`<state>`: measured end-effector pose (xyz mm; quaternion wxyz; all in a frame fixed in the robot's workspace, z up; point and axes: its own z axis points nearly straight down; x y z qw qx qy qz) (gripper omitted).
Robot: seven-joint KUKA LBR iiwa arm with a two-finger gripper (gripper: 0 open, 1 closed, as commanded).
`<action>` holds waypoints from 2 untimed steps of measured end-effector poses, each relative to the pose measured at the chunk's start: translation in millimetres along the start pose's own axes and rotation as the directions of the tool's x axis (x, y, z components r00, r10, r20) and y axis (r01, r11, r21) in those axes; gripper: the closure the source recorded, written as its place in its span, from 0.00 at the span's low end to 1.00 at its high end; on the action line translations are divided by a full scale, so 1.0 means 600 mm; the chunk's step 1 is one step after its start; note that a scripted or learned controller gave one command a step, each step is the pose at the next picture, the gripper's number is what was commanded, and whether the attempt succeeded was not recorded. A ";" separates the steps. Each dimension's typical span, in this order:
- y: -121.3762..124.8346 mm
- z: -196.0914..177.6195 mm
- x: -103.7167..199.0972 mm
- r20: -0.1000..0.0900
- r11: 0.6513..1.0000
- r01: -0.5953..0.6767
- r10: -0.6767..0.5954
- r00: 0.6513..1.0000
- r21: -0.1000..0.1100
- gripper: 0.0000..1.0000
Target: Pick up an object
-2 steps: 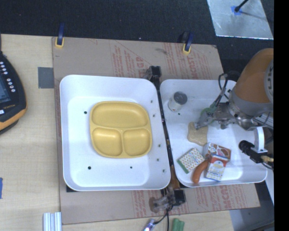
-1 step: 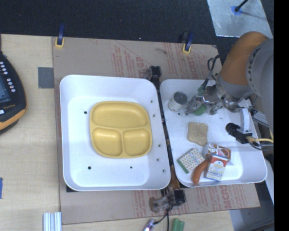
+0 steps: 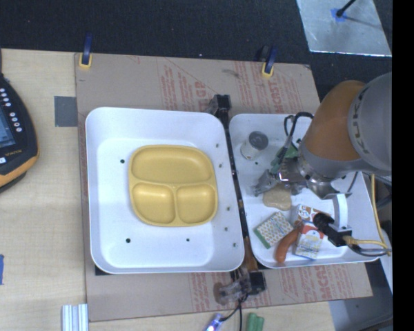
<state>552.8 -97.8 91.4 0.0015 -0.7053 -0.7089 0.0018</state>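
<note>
Beige, rounded lump (image 3: 277,198): the likeliest target, lying in the right bin (image 3: 243,185) near its middle, with its long axis running roughly left to right across the view. You will find it just below and slightly left of the gripper (image 3: 274,176), which reaches in from the right under the orange-banded wrist. Whether the gripper touches the lump cannot be told, and whether it is released or clenched cannot be told either; nothing is seen held.

Below the lump lie a green checked packet (image 3: 272,229), an orange carrot-like piece (image 3: 288,243) slanting up to the right, and a small printed card (image 3: 308,241). A grey disc (image 3: 257,141) sits toward the bin's far left corner.

Judged from this layout, your coming move turns on a short drop toward the view's lower left.

Left bin (image 3: 110,205): holds a yellow divided tray (image 3: 172,185), well apart from the gripper.
</note>
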 end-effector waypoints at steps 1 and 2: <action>0.001 -0.018 -0.002 0.002 1.000 0.003 -0.003 1.000 0.000 1.00; 0.146 -0.170 0.133 -0.002 1.000 0.000 0.000 1.000 -0.004 1.00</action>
